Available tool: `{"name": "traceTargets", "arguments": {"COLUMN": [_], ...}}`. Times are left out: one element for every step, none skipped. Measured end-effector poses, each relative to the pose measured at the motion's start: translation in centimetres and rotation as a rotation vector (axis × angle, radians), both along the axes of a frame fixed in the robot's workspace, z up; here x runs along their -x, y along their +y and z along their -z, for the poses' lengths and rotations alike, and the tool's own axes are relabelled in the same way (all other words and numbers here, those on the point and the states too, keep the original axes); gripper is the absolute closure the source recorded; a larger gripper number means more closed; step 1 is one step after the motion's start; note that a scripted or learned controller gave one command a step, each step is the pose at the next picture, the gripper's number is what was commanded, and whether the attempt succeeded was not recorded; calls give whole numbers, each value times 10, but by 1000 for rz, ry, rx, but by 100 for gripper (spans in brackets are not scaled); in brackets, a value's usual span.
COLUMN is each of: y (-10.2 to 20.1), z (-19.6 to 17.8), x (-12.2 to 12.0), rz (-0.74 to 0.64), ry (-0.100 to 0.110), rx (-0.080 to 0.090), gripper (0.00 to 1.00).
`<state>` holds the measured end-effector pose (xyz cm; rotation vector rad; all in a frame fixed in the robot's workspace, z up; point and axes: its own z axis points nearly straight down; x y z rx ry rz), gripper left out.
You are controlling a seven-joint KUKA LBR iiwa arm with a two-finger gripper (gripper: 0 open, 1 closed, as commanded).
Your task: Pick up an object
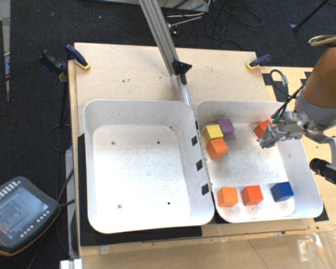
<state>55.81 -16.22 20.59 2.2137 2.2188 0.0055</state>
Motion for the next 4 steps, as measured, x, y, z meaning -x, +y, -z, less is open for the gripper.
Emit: {"name": "traceTargets", "arguments": {"y": [51,113,172,234], "z": [6,-5,-1,-8], "x": [5,11,18,34], "rz": [-5,-6,-7,-8], "ry": [8,7,9,9], "rx": [-4,-6,-5,-6], "gripper": [100,100,100,100]}}
